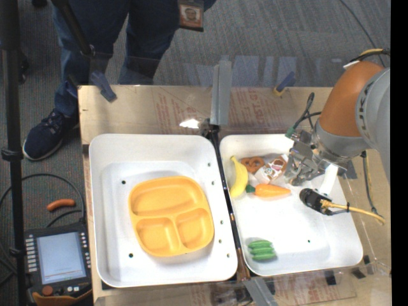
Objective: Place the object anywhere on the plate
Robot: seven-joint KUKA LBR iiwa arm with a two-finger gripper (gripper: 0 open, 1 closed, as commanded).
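Located gripper [298, 174] low over right bin [344, 250], toward 12 o'clock of that bin's floor, with grey arm [382, 110] and orange band [347, 101] extending in from 3 o'clock. Cannot tell whether gripper open or closed; cannot confirm anything gripped.

Noted carrot [271, 190] lying flat just at 8 o'clock of gripper, green tip toward 9 o'clock; close to gripper, contact not determinable. Noted small white and red item [276, 167] just at 9 o'clock of gripper, and brown pretzel-like item [252, 164] beside it, further toward 9 o'clock. Recorded banana [239, 176] along 9 o'clock wall of right bin, lying lengthwise from 12 to 6 o'clock, lower end near carrot's green tip. Recorded green pod-like item [261, 249] at 7 o'clock of right bin, well apart from gripper.

Found yellow plate [171, 217], three compartments, seated on floor of left bin [108, 171], slightly toward 6 o'clock. Cannot tell which item counts as task object; logged all five in right bin, apart from plate.

Observed both bins side by side on brown worktop [159, 107]. Beyond worktop, noted person [146, 24] standing at 12 o'clock, control pendant [58, 257] on floor at 8 o'clock, and small orange item [60, 204] just at 12 o'clock of pendant.
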